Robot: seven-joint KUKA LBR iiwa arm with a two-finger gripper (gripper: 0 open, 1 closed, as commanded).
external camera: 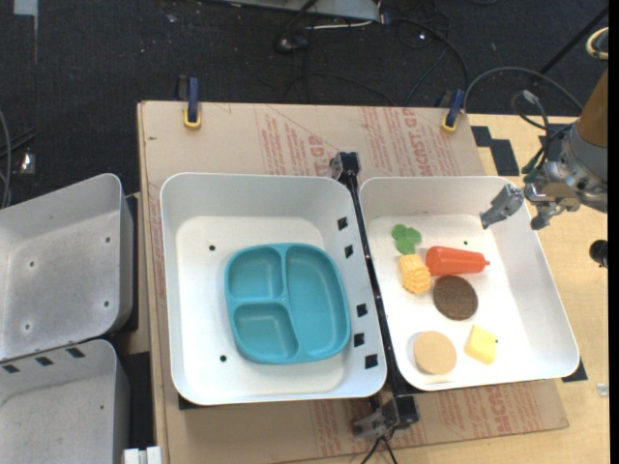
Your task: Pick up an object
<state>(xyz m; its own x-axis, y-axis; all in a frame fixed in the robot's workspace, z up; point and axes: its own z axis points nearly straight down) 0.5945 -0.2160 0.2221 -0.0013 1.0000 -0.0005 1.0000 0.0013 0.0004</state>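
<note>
A teal divided tray (287, 303) lay in the left bin (184, 288). In the right bin (542, 288) sat the toy foods: corn (415, 275), a carrot (456, 260) and a brown disc (455, 298). Red print on the table's cardboard (290, 138) was unreadable. The pincer (517, 211) hung spread and empty over the right bin's far corner; the approach seemingly remained: move left, descend, close.

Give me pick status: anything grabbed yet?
Done: nothing lifted. The carrot, corn, green piece, brown disc, tan disc and yellow wedge all lie in the right bin. In hand: the gripper hangs open over the bin's far right corner, holding nothing. Left: descend, grasp, lift.
</note>
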